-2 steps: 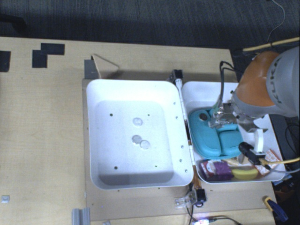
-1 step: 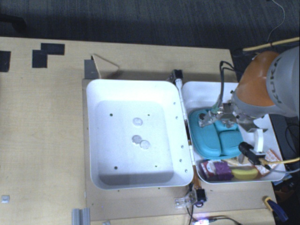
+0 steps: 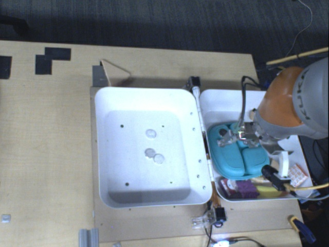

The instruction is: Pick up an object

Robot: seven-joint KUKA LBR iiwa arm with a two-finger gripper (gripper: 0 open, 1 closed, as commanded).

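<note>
Two shallow white bins sit side by side on the surface (image 3: 46, 153) in the camera view, and my arm (image 3: 288, 104) reaches in over the right bin (image 3: 221, 99). The left bin (image 3: 103, 153) holds three small pale round spots (image 3: 150, 133) near its middle; I cannot tell whether they are loose things or marks in its floor. The right bin is crowded toward its near end. A broad teal piece (image 3: 231, 161) with rounded, moulded lobes lies flat across the middle, close to the wall shared with the left bin. A purple thing (image 3: 247, 188) and a yellow thing (image 3: 267, 191) lie just beside its near edge, and a red-and-white packet (image 3: 298, 175) rests by the right wall.

My claw (image 3: 241, 134) is low over the far part of the teal piece, which I take to be the object for this try. The wrist hides the contact, so I cannot tell how far open the claw is or whether it has hold of anything.

My worry is the shape of that piece: it looks wide and smooth, so the claw may not span it and could slide off a curved lobe as it closes. A hold on one edge could let the piece tilt and drop on the lift. Pushing down further may simply press it against the bin floor, or nudge it into the purple and yellow things next to it
</note>
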